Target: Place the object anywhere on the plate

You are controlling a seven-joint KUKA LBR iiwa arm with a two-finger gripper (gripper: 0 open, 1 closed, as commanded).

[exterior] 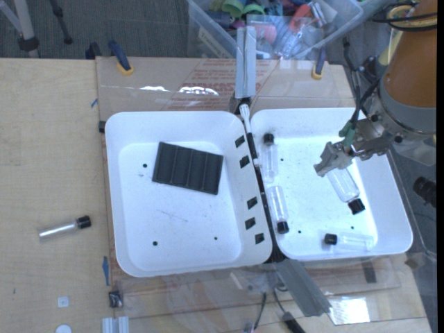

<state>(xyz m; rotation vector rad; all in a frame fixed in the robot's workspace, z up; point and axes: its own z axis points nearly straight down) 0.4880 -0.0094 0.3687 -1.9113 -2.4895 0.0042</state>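
Note:
A dark ribbed plate lies flat in the left bin, toward its back. My gripper hangs over the middle of the right bin. A clear vial with a black cap sits between its fingers, slanting down to the right with the cap at the low end. This vial looks larger than the others, so it is raised off the bin floor. The gripper is far to the right of the plate, across the divider between the bins.
Three more clear vials lie in the right bin: two along its left wall and one near the front. Another vial lies on the bench left of the bins. A clear tub of clutter stands behind.

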